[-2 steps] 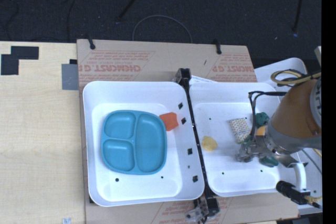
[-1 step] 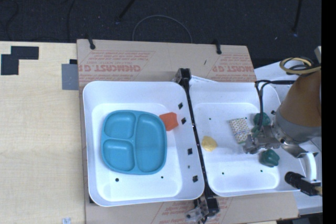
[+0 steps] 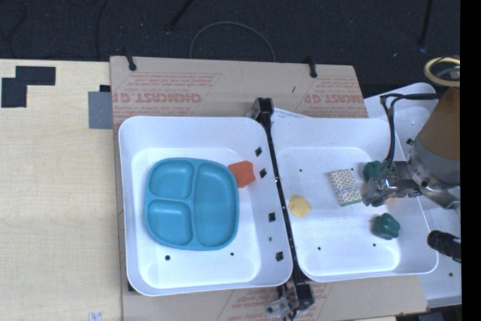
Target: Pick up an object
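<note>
Two shallow white plastic bins sit side by side on a cardboard sheet (image 3: 233,90) printed with red lettering, which lies on a pale wooden bench (image 3: 52,192).

Toward the near edge of the right bin (image 3: 353,267) lies a small dark green lumpy object (image 3: 386,225), close to the bin's right wall. A little farther back, near the bin's left wall, rests a small rounded yellow piece (image 3: 299,205). Beyond these, near the bin's middle, lies a flat rectangular speckled pad (image 3: 344,186), pale with fine dots.

The gripper (image 3: 376,188) of the grey arm reaches in over the right wall, its metal tip just beside the pad's right edge. A teal rounded object (image 3: 373,171) sits against the gripper; whether the fingers are parted or clenched cannot be told.

In the left bin (image 3: 192,278), a smooth blue plate (image 3: 193,203) with rounded corners and four compartments fills the middle. An orange block (image 3: 242,173) touches its far right corner.
</note>
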You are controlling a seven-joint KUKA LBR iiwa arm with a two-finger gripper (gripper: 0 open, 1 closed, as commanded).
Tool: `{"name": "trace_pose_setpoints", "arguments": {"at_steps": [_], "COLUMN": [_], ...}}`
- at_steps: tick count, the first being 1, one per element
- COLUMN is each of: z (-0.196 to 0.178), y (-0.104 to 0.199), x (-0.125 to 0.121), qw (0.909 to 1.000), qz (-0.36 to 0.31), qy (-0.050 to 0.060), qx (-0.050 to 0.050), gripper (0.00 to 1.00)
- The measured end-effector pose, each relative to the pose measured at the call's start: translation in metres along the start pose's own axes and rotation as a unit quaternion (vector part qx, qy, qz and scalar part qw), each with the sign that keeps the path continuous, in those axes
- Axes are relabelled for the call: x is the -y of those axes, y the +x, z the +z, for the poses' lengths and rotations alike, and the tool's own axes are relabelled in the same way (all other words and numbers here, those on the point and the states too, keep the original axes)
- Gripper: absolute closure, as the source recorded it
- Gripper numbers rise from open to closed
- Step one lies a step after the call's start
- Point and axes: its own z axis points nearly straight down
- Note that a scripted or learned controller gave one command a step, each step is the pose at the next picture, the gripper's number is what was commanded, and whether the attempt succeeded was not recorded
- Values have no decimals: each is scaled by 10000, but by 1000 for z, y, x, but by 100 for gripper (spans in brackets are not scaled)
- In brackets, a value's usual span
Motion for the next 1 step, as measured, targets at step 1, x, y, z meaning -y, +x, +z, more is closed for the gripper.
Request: {"name": "trace_pose_setpoints", "arguments": {"at_steps": [1], "z": [-52], "y": [-5], "x": [-10], "qw": [10000], "qz": [-1], "qy": [3], "qx": [2], "gripper": [100]}}
